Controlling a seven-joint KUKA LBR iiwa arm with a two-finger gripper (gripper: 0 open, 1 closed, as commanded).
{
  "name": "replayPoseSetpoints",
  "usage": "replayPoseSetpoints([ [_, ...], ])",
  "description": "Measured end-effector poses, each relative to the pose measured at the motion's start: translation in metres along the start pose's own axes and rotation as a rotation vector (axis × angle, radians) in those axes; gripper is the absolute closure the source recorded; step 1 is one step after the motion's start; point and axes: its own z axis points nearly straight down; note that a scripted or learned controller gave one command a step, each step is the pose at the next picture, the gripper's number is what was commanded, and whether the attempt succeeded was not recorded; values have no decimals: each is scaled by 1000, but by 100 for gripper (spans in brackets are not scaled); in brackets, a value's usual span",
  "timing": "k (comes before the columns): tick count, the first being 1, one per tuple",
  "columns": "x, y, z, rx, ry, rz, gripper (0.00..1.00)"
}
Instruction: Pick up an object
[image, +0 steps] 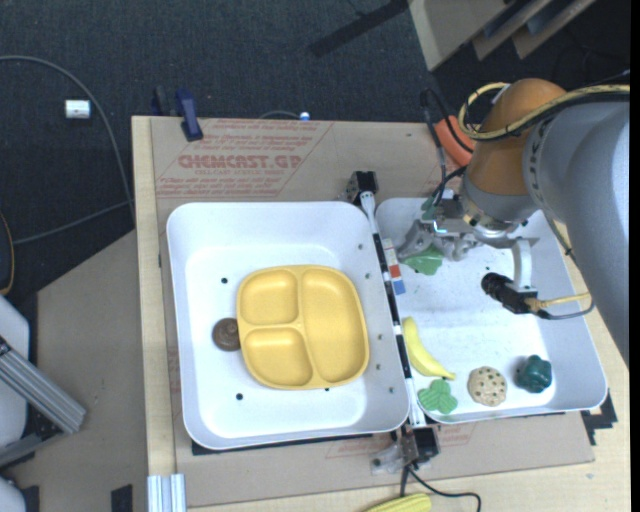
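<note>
Two pincer (428, 243) fingers straddle a flat green leaf-shaped piece (424, 264) at the right bin's (570, 385) far left; whether they pinch it is unclear. Nearby lie a smooth banana (423, 352) and a speckled round cookie (487, 385). Worktop board (240, 160) lettering reads "CHEMCAST GP".

Grey KUKA arm (585, 150) enters from the right edge, its bulky link filling the upper right corner. Orange band (515, 135) sits above the wrist, which points down and leftward. Metal two-finger hand (432, 243) hangs low at the wrist's left side. Finger spacing probably slight, but too small and cluttered to judge. Black cabling loops around the wrist.
</note>
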Motion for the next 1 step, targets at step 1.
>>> replayPoseSetpoints([
  [1,0,1,-11,-4,0,0,100],
])
